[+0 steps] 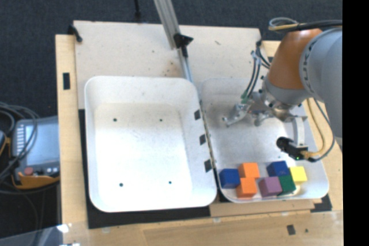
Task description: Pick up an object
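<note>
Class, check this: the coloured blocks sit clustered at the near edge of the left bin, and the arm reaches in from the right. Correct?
Not quite. The camera view shows the coloured blocks clustered at the near edge of the right bin, not the left bin. The arm does reach in from the right.

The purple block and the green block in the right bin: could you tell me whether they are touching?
Touching. The camera view shows the purple block pressed side by side against the green block with no gap between them.
</note>
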{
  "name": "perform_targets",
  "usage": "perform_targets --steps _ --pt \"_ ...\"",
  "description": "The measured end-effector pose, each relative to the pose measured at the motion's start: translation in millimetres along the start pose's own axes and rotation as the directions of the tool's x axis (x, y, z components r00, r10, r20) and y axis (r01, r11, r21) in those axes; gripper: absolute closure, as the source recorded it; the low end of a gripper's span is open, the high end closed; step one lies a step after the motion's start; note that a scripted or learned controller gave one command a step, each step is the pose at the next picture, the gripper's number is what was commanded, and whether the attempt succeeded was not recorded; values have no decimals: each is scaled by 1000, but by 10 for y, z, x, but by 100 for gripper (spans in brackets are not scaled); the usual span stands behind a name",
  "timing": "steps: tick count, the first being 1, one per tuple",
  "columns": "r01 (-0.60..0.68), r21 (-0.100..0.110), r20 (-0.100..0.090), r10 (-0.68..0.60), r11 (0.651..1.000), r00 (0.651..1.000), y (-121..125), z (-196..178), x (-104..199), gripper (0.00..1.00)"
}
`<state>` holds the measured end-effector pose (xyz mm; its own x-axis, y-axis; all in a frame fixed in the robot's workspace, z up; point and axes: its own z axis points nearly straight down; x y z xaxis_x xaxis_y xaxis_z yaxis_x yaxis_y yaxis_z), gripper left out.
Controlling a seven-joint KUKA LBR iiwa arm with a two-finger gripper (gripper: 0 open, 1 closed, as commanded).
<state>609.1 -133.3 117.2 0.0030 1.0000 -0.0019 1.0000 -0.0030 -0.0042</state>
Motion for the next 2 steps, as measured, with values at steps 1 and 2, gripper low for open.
perform_targets --steps 1,2 --pt "-7 -8 -2 7 1000 1000 14 -142 1 100" --pt "0 -11 0 0 1000 1000 41 -627 -98 100"
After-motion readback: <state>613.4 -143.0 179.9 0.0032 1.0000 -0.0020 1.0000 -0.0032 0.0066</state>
